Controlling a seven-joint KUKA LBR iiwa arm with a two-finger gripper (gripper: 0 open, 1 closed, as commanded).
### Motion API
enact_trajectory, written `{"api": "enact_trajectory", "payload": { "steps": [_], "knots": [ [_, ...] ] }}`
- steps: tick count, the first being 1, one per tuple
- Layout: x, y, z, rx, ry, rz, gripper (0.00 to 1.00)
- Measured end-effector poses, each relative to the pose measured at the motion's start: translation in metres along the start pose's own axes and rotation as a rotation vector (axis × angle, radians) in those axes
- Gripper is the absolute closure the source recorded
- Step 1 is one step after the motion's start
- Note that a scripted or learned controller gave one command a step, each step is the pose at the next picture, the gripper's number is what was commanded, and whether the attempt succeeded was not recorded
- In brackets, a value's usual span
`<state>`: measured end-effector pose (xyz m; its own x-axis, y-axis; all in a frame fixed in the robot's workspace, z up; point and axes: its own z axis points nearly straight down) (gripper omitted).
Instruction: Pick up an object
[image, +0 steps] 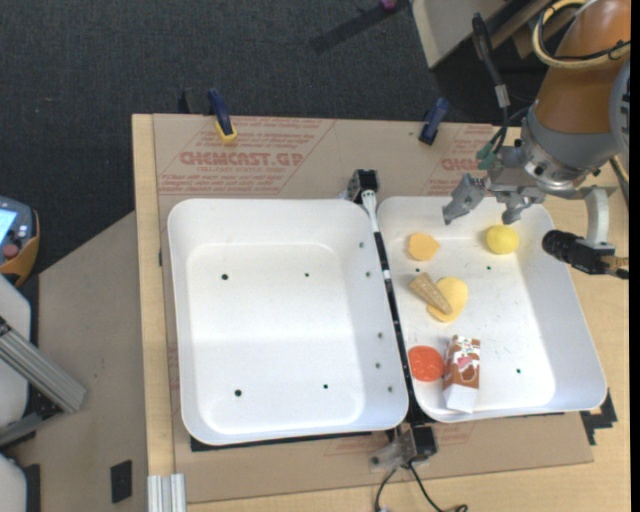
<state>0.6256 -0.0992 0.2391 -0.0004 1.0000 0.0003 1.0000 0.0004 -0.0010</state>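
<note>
My pincer (488, 205) hangs open and holds nothing, at the upper right of the frame over the right bin (560, 340). A yellow ball (502, 239) lies just below it on the bin floor.

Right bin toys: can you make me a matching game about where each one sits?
Things:
1. yellow ball
2. red disc
3. small carton
4. orange round piece

Places:
A. near edge, just right of the red disc
B. far side, right of the orange round piece
C. near edge, beside the bin divider
D. far side, left of the yellow ball

Pairs: 1-B, 2-C, 3-A, 4-D
</note>
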Motion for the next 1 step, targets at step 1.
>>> {"api": "enact_trajectory", "payload": {
  "steps": [1],
  "knots": [
    [0.0039, 0.0233, 0.1252, 0.008, 0.001, -0.002, 0.00]
  ]
}}
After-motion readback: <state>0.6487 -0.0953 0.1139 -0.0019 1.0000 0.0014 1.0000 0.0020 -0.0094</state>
